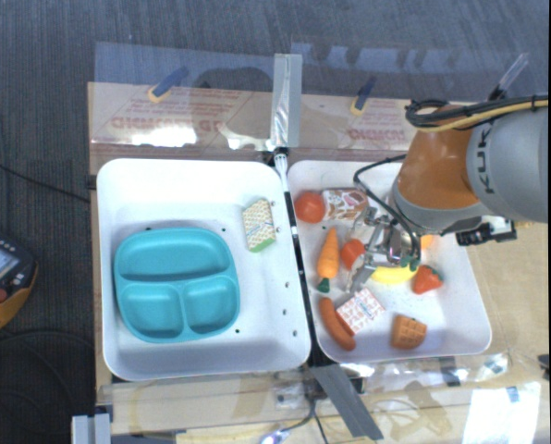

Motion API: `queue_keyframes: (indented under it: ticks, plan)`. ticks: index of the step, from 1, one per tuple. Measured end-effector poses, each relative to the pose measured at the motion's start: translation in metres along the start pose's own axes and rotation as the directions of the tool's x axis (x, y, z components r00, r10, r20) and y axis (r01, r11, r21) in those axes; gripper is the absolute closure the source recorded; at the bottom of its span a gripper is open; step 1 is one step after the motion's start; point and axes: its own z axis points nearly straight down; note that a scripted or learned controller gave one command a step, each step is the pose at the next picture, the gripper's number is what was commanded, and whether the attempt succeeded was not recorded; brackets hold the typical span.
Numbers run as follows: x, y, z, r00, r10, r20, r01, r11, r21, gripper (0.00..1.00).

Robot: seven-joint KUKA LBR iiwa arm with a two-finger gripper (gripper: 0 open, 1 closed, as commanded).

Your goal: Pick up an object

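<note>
Hovering mid right bin (474, 326), fingers (384, 248) state unclear, banana (393, 275) just beside, toys crowding.

Grey arm (520, 169) enters from the right, orange band (437, 169) above the wrist, black cables looped over it. Wrist angled down and left. Gripper (384, 248) low over the right-hand side of the bench, metal fingers (377, 243) pointing down-left, close together.

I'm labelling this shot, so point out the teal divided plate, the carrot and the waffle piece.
teal divided plate (176, 281): camera view, on the ridge between its compartments.
carrot (328, 255): camera view, middle of its orange body.
waffle piece (407, 331): camera view, centre of its top face.
</note>
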Motion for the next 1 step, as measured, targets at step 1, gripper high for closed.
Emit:
queue_keyframes:
  ticks: [1]
  plan:
    - [-0.0662,0.0182,-0.0017,0.998,-0.005,-0.064,0.006,1.0,0.011,0.0]
